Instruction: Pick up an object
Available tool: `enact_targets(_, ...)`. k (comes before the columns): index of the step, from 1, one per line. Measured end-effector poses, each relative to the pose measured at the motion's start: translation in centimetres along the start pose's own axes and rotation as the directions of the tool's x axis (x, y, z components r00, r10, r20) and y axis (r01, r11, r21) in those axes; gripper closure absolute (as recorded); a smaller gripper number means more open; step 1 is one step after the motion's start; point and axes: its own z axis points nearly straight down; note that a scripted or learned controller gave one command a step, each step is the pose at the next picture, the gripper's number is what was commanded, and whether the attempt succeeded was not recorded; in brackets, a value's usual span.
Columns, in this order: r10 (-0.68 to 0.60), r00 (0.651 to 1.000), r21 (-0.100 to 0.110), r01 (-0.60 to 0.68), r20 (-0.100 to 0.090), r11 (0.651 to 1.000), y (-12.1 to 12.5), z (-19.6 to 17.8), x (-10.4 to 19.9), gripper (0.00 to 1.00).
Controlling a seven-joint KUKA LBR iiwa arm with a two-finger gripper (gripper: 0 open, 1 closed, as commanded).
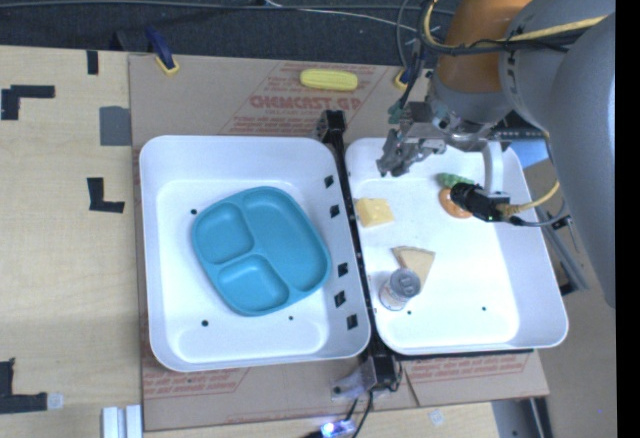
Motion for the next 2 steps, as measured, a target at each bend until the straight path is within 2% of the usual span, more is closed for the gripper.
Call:
enact_targets(1,0.0,1.0,-0.001,0.0,0.0,1.0,0.3,0.3,6.0,1.0)
enact_targets(2,-0.001,1.0,-0.002,0.001,-0.001,1.0,0.4,-1.4,11.9,1.0)
